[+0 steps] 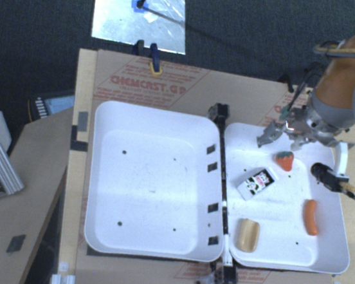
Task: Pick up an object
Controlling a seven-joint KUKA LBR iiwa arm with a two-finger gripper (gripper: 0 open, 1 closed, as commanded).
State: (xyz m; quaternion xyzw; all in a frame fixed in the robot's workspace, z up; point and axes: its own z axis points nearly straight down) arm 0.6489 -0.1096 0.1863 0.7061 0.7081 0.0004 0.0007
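Right now we are at the approach step, with nothing picked up yet. Our hand point(284, 137) hangs over the far part of the right bin point(328, 255), and its two fingers stand apart with nothing between them. We take the small strawberry-like toy point(284, 160) as our landmark: the hand sits just beyond it and slightly toward the left bin point(107, 161), close above but apart from it. A black-and-white card-like piece point(256, 183) lies near the toy, on the side toward the viewer and the left bin. An orange carrot-like piece point(311, 217) lies well off from the toy, nearer the viewer and toward the arm's side. A tan rounded piece point(247, 235) lies farthest from the toy, at the near wall.

Next, we judge, the hand must shift over the toy, drop so the fingers straddle it, then close and lift.
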